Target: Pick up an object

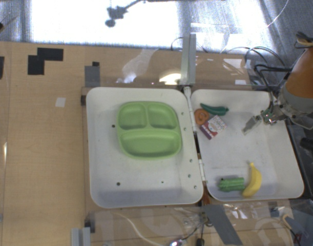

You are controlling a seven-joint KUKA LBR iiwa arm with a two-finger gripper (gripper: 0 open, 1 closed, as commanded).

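My gripper (251, 123) hovers over the right side of the right bin (269, 152), open, with nothing between its fingers. Several objects lie in that bin. A dark green pepper (213, 108), a brown round piece (200, 117) and a small red and white box (213, 126) cluster in the far left corner, well left of the gripper. A yellow banana (253, 180) and a green ridged vegetable (231, 184) lie side by side near the front edge, below the gripper.
The left bin (102, 152) holds a light green divided plate (148, 129). A raised divider (194, 142) runs between the two bins. Black cables (264, 68) trail behind the right bin near the arm's orange band (306, 78).
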